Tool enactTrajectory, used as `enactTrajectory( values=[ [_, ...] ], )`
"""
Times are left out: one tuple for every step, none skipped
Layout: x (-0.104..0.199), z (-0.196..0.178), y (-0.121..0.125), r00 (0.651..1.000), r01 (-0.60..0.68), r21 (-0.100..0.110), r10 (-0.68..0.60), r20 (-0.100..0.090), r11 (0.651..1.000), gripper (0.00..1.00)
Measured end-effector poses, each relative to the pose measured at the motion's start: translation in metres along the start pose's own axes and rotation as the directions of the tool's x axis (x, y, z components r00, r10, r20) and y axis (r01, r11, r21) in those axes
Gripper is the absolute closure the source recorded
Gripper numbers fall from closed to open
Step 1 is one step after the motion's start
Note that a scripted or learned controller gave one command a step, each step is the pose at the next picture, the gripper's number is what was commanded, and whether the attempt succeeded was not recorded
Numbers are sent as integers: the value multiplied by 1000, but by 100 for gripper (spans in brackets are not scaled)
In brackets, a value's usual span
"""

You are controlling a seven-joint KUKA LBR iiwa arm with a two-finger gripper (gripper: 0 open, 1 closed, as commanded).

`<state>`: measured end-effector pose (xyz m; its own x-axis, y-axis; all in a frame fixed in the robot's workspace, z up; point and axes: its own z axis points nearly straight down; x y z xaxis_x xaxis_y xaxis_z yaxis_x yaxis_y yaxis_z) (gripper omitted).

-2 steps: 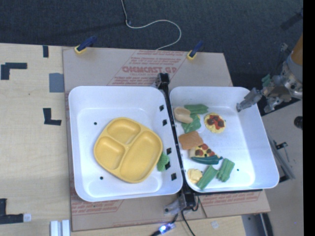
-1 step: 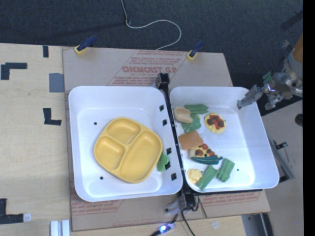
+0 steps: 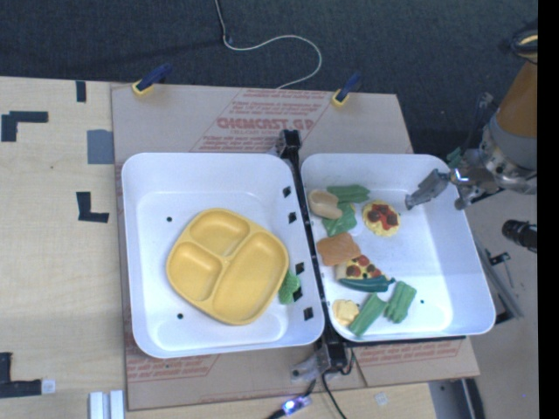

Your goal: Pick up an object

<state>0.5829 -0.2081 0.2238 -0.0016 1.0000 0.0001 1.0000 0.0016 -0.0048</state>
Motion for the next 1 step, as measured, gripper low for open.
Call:
enactTrajectory(
  values=[
    [-3, 47, 6, 1000, 0, 0, 0, 0, 1000, 0]
  ],
)
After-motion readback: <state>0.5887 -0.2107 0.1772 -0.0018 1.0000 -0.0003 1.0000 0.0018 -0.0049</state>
